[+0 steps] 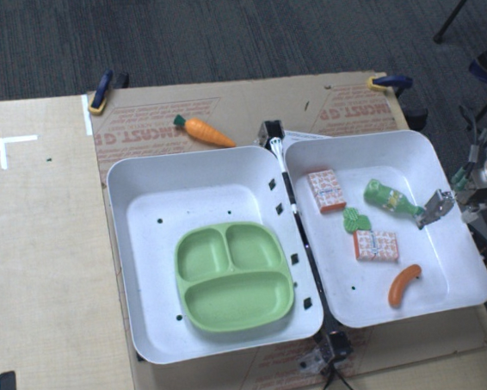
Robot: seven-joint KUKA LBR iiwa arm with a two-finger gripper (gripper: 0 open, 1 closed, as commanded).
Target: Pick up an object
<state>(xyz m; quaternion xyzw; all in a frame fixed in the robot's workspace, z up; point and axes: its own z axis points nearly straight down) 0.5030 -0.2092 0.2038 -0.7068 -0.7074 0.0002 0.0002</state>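
**Colleague:** Over the right bin point(461, 292), what did you have at that moment?

**Me:** At its right wall I saw the gripper point(438, 207), low, near the rim. It stood just beside the neck end of the green bottle point(391, 198). Whether the tool was open or closed, I could not tell; it was small and partly blurred in my view. Nothing that I could see was lifted or held.

**Colleague:** So the pick was not done?

**Me:** By my judgement, no. All objects lay on the floor of the bin: the bottle, two small red-and-white boxes point(325, 190) point(376, 245), a little green piece point(354, 220) between them, and the sausage point(404, 284) near the front corner. I took it that the arm was only at the approach, with the bottle as the likely target.

**Colleague:** And the left side?

**Me:** The left bin point(135, 192) carried the green divided plate point(233, 276), untouched. A carrot point(205, 131) lay outside, on the cardboard behind the bins.

**Colleague:** What remained, then?

**Me:** I believed almost everything: to close on one object, to raise it, and to show it clear of the bin.
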